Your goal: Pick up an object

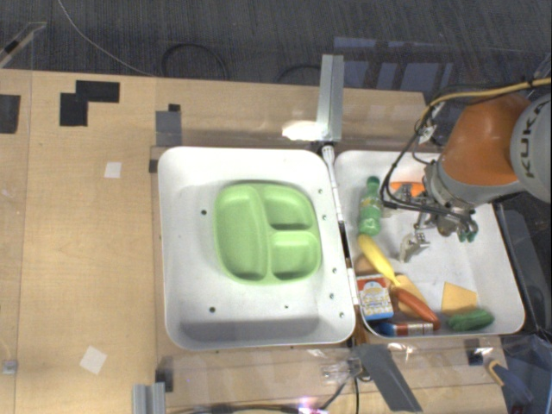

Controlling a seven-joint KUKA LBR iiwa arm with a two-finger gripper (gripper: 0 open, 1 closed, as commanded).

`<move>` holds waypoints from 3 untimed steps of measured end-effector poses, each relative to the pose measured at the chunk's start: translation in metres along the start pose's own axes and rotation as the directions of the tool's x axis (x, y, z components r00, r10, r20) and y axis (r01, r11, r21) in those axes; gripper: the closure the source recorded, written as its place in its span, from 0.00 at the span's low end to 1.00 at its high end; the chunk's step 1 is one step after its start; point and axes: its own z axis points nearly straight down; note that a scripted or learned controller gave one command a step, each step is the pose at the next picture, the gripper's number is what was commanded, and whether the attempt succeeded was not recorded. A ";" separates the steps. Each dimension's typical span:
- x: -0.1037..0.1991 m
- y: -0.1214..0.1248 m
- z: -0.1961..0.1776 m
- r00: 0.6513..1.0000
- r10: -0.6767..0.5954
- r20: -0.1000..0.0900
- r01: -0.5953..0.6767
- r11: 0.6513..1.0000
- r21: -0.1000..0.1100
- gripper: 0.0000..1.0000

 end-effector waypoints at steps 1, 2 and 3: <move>0.030 0.049 -0.002 0.997 0.078 0.000 -0.078 0.997 0.005 0.00; -0.010 0.044 0.000 1.000 -0.025 -0.001 0.025 1.000 0.001 0.00; -0.015 0.045 -0.016 0.999 -0.030 0.016 0.030 1.000 0.004 1.00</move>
